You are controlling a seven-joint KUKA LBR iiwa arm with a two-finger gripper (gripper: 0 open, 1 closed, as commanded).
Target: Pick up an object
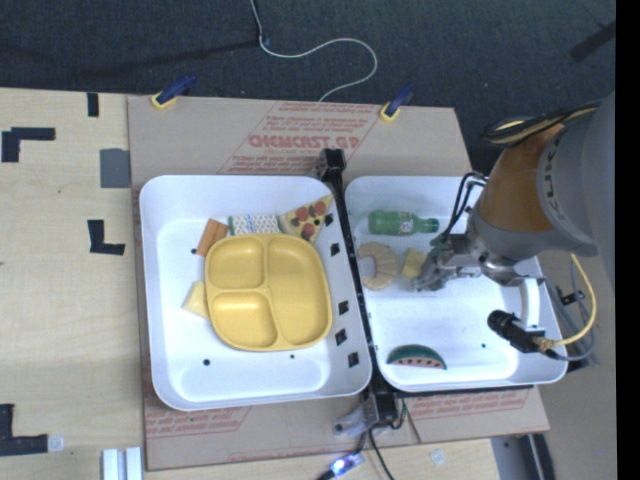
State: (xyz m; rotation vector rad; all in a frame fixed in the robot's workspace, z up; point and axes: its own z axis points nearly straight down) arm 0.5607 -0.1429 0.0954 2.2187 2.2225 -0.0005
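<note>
Gripper low in right bin, beside tan piece (shape unclear); finger state cannot be told

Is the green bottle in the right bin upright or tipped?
Tipped. The green bottle lies on its side along the far wall of the right bin, cap end toward the arm.

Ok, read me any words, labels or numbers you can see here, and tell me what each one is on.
"CHEMCAST GP": red print, upside down, on the cardboard under the bins.
Smaller red lines beside it, and along the cardboard's front edge: too blurred to read.
Green bottle label: too small to read.
</note>
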